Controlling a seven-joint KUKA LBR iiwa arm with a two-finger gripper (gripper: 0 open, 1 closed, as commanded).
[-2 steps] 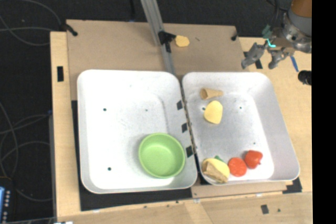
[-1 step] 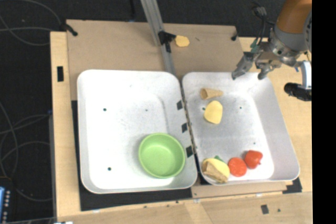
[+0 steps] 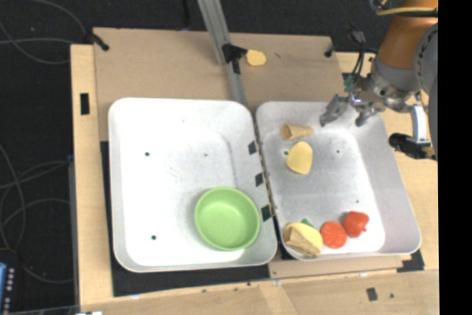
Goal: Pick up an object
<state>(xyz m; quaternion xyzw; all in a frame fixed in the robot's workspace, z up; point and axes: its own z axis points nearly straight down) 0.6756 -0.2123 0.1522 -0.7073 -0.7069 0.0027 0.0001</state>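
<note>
While its fingers spread apart, the claw (image 3: 345, 112) hovers over the right bin (image 3: 383, 181).

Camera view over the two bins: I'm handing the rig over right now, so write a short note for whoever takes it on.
Gripper: open, holding nothing, above the far edge of the right bin.
Right bin: a tan cone-shaped piece nearest the gripper, a pale yellow piece just in front of it, and along the near edge a yellow and tan piece and two red pieces.
Left bin: a green bowl.
A small yellow piece lies on the bench beyond the bins.
Done: nothing picked up yet.
Left: descend, grasp one object, lift it.
</note>
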